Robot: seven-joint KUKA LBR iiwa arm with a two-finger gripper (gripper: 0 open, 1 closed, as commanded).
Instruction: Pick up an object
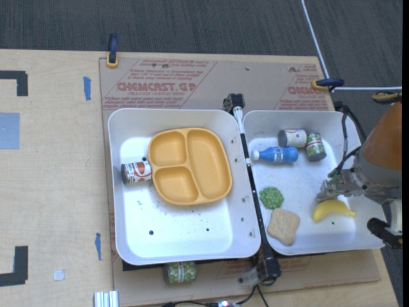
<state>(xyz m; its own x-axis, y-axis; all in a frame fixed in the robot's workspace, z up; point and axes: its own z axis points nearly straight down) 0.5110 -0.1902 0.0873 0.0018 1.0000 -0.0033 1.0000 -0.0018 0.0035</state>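
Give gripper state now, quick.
Gripper: cannot be told; it sits over the right bin just above the banana.

Plate (190, 165) in left bin (128, 235); banana (332, 210) in right bin (307, 242).

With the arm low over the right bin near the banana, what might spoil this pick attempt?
1. The gripper sits at the banana's upper edge, not centred over it, so closing there may just nudge the curved fruit away.
2. The banana lies close to the right bin's near wall, so a push could wedge it there.
3. The cracker lies nearby and may get bumped.
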